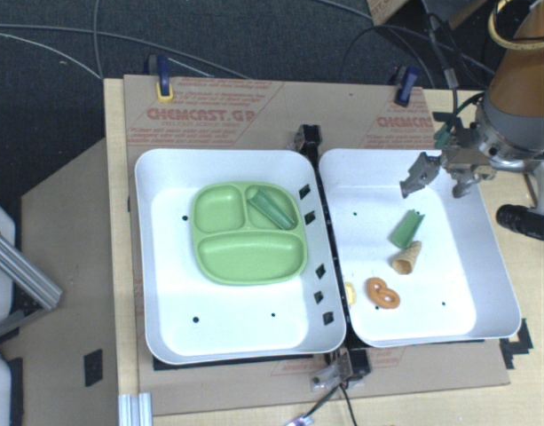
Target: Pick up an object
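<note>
The gripper (440, 176) hangs open and empty over the right bin (493, 264), fingers spread apparently for a descent on the green block (406, 230) lying just below, beside the cone (406, 257).

Bins (165, 264) smooth white plastic, slight gloss. Green tray (245, 256) matt plastic. Bench (209, 100) brown paper-faced board. Floor (59, 69) dark, carpet-like.
</note>
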Tool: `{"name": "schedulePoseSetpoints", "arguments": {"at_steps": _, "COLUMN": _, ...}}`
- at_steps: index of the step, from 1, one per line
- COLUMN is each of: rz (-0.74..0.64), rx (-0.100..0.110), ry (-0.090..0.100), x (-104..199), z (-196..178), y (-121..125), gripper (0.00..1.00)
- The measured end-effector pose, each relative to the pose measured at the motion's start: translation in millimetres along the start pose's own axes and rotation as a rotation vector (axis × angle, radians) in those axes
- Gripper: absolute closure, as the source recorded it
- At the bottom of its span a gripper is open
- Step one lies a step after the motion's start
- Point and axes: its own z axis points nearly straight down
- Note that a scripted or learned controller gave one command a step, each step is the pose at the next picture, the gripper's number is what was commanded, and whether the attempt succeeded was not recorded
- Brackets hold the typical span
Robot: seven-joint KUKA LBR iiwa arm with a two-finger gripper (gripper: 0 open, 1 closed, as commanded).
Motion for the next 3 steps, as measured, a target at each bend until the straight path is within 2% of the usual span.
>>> {"name": "schedulePoseSetpoints", "arguments": {"at_steps": 1, "rz": -0.003, "rx": -0.012, "ry": -0.002, "x": 0, "z": -6, "y": 2, "gripper": 0.0}}
{"name": "schedulePoseSetpoints", "arguments": {"at_steps": 2, "rz": -0.001, "rx": -0.008, "ry": -0.001, "x": -6, "z": 40, "y": -3, "gripper": 0.0}}
{"name": "schedulePoseSetpoints", "arguments": {"at_steps": 3, "rz": -0.001, "rx": -0.006, "ry": 0.0, "x": -5, "z": 103, "y": -4, "gripper": 0.0}}
